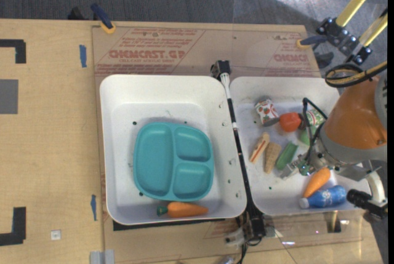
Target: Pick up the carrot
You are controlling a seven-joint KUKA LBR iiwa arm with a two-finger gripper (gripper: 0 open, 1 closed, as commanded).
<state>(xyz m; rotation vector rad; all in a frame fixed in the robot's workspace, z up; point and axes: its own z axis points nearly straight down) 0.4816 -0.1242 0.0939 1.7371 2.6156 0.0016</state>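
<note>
The table (49, 133) carries a cardboard sheet (148, 50) and, on that, two white bins side by side. The left bin (117, 96) holds a teal plate (173, 161) with three compartments. The right bin (246, 93) holds a scatter of toy food. The arm (354, 121) hangs over the right bin's near right corner, and its wrist hides how the jaws stand, so I cannot tell whether they are wide or narrow. The carrot (181, 209), orange with a green top, lies flat in the left bin, just beside the plate's near edge and close to the bin's front wall, well apart from the arm. In the right bin, a shorter orange cone (317, 181) lies by the wrist, touching a blue bottle (324, 197); it may be a second carrot, but I cannot tell. Going for the left one probably means crossing the divider high, then turning the jaws across the carrot's length. They should likely close on its thick middle, since the wall and plate leave little room on either side.
</note>
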